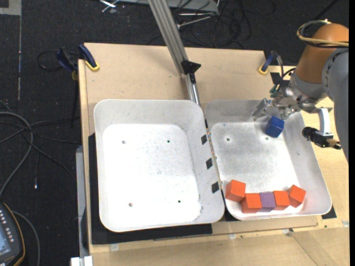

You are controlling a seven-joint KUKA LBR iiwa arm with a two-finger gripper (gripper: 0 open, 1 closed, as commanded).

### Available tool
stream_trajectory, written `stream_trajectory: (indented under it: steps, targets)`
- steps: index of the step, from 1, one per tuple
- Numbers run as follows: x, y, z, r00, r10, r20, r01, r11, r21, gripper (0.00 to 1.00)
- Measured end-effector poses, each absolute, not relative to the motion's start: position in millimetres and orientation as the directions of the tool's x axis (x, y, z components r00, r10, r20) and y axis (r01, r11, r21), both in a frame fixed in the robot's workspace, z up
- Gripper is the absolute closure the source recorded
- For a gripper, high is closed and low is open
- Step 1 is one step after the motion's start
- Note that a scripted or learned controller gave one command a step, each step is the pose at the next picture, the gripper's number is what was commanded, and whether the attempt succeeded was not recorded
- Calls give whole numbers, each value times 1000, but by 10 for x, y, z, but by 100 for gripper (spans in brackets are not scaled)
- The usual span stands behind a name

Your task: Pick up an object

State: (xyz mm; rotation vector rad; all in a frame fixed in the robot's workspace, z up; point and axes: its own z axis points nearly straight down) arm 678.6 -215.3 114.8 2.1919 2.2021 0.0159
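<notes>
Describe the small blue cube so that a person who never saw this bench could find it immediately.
Start at the right-hand shallow white bin of the two. Go to its far end, where the grey arm's two-finger gripper reaches in; the small blue cube is directly beneath it. It is the only blue block, far from the row of four orange cubes and one purple cube along the near wall.

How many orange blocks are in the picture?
4. All sit along the near edge of the right bin: one, a second, a third past the purple block, and a fourth.
</notes>
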Motion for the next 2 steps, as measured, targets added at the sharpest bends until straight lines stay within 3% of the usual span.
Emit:
stream_trajectory:
  steps: [1,2]
  targets:
    - [6795,-2152,1272,-5,1000,-19,999,6,36,100]
    - [6020,-2211,933,4,1000,1,1000,-4,-7,100]
